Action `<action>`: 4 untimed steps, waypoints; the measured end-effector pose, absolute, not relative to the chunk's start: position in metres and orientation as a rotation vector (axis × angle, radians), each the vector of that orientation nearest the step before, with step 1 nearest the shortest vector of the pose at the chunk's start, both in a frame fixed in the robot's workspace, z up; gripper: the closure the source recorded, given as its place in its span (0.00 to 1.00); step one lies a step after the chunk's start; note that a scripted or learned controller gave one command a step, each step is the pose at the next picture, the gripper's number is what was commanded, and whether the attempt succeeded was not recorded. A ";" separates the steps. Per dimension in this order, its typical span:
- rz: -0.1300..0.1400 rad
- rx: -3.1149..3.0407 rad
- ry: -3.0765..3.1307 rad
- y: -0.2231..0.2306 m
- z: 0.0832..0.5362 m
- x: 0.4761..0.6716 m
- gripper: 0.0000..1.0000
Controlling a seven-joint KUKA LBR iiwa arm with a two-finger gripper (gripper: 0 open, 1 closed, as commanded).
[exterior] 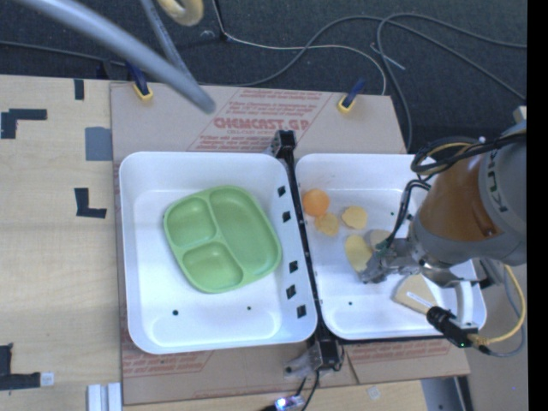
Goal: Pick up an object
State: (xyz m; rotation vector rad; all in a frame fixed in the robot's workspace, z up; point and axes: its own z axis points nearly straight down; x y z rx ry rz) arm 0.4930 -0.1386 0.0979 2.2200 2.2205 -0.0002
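My claw (pixel 375 272): low in the right bin (pixel 342 322), near its middle. Spread or pressed together, I cannot tell.
- Pale yellow piece (pixel 357 248): just beside the claw, partly covered by it; contact unclear.
- Cream wedge (pixel 414 294): toward the bin's front right corner, one end hidden under my wrist.
- Yellow disc (pixel 354 217), smaller yellow bit (pixel 328 224), orange piece (pixel 316 202): toward the edge shared with the left bin (pixel 145 315).
- Green divided plate (pixel 223 238): centre of left bin, lying askew.

My arm hides the right bin's right edge.
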 end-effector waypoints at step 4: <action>0.003 2.218 2.221 -0.134 0.286 0.506 1.00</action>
